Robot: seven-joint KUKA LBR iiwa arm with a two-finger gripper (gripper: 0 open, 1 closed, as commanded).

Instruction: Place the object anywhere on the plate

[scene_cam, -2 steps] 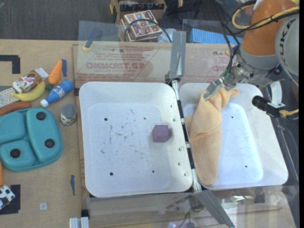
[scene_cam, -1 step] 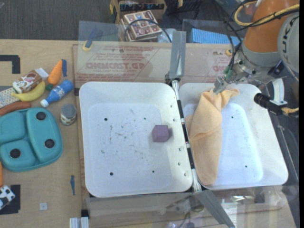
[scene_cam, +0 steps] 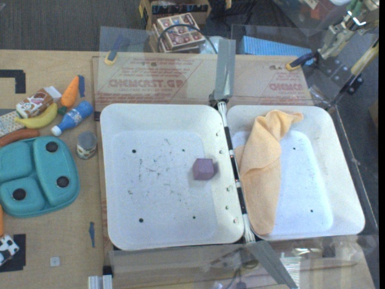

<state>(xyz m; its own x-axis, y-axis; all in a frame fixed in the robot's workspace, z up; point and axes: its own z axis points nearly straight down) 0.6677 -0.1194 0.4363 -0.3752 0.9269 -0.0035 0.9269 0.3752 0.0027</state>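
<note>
Plainly, the grasp has not begun: the purple block lies loose in the left bin, near its right wall. The claw hangs by the table's far right corner, its state impossible to tell. Next it must descend over the block.

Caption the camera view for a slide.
Purple cube sits in the left bin; a yellow cloth drapes the right bin.
</note>
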